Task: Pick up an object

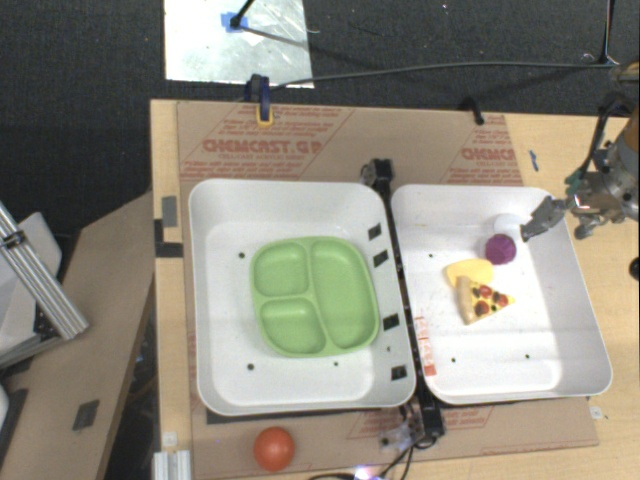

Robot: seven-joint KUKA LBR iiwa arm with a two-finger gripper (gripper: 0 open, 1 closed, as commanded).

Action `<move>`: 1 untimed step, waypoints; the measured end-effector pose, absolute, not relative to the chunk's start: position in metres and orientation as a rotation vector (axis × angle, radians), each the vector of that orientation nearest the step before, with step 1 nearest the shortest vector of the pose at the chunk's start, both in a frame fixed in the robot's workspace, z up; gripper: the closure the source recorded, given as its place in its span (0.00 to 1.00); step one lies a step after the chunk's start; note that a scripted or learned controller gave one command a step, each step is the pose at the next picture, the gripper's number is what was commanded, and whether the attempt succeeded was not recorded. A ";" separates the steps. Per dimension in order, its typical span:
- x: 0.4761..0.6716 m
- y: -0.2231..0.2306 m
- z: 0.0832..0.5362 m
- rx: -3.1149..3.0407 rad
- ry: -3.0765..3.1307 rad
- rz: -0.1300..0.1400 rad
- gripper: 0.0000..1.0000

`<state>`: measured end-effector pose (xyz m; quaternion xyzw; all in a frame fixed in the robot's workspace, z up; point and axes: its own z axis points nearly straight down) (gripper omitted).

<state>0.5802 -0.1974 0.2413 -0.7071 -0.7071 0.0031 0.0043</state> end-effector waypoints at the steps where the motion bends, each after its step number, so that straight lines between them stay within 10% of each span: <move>1: 0.583 -0.197 0.249 -2.219 -2.226 -0.001 0.00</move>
